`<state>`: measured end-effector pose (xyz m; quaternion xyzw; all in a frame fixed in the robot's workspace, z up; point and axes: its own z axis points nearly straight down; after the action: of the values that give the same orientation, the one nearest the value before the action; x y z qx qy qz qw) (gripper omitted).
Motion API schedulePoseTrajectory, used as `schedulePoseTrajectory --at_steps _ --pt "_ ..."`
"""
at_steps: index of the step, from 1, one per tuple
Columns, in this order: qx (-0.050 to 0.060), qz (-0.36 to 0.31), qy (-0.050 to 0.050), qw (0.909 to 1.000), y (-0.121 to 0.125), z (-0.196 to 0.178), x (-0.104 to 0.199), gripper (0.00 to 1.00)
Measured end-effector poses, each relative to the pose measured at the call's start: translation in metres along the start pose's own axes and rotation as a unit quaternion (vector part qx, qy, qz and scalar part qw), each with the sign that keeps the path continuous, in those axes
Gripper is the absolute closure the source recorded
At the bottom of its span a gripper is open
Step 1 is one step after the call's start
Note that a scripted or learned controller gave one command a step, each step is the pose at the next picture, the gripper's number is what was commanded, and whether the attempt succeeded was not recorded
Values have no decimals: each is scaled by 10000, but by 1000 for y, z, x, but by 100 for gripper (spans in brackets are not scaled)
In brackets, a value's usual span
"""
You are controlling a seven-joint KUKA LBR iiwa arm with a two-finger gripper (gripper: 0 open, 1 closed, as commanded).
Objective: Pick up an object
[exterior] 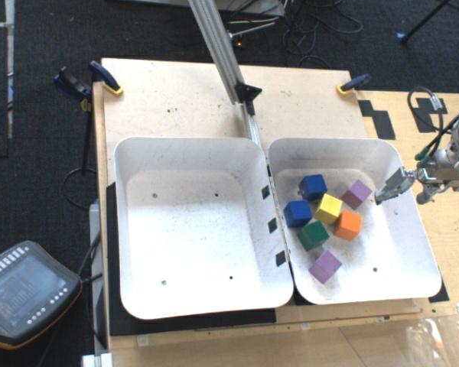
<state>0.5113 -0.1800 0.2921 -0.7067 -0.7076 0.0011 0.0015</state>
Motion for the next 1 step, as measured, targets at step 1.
schedulePoseTrajectory --at_steps 1 --pt "-20 4 -7 10000 1 -2 0 0"
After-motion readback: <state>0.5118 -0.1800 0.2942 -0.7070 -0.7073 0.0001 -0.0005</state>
